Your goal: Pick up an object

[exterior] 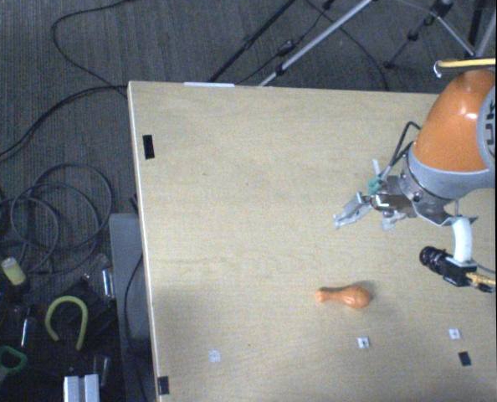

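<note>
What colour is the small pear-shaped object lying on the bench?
Orange, in the camera view: the object lies on the tan bench, below the gripper.

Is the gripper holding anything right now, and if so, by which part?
Nothing is held. The gripper is apart from the orange pear-shaped object, which lies alone on the board, nearer the camera.

A robotics lab or test workspace.
A pale wooden surface (257, 208) stands on grey carpet (56, 48) strewn with loose black cables (43, 216); metal tripod legs (349, 11) cross the floor behind it, small tools and clutter (64, 321) lie at the left, and a grey-and-orange industrial arm (453, 141) reaches over the surface from the right.
</note>
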{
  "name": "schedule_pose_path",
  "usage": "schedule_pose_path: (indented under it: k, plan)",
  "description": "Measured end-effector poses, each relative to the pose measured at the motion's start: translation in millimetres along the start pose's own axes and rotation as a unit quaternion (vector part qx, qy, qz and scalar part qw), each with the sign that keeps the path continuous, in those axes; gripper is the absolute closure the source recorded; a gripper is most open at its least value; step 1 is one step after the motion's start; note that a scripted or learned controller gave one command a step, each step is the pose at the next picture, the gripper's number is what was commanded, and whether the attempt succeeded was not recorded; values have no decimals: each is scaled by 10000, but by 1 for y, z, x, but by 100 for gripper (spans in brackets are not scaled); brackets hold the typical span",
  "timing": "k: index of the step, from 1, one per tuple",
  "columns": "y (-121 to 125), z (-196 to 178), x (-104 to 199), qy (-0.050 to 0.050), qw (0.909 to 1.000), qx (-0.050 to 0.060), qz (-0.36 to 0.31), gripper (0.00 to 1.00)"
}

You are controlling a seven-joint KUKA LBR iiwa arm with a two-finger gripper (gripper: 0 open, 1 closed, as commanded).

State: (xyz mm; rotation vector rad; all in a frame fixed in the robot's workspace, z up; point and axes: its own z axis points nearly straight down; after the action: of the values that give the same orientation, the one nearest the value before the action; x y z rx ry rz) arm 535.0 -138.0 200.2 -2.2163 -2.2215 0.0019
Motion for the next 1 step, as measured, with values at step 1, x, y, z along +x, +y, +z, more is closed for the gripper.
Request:
schedule_pose_path:
  k: [1]
  plan:
    - [48, 52, -85, -8, 9998, -1, 182, 0]
